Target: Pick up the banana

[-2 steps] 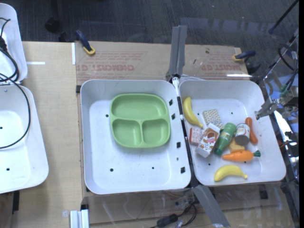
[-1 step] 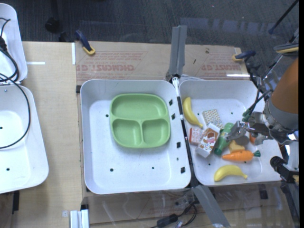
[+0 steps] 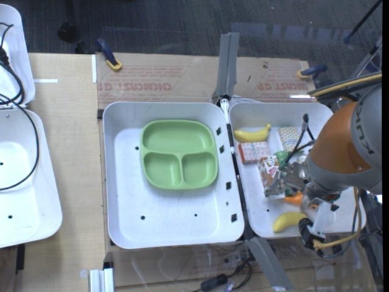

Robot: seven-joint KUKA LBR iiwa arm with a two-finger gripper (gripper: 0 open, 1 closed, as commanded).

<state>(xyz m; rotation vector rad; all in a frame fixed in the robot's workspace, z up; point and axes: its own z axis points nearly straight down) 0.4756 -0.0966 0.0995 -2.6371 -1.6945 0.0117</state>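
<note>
Now: hand low in the crowded right bin

The hand (image 3: 285,184) sits in the right bin (image 3: 258,224), and whether it is released or clenched cannot be told. One banana (image 3: 253,134), yellow and gently curved, lies beyond it near the far rim, touching a snack box (image 3: 250,152). A second banana (image 3: 289,221) lies just beside it toward the near rim. Leftward, the left bin (image 3: 121,187) holds a green divided tray (image 3: 180,154) with bare floor around it.
</note>
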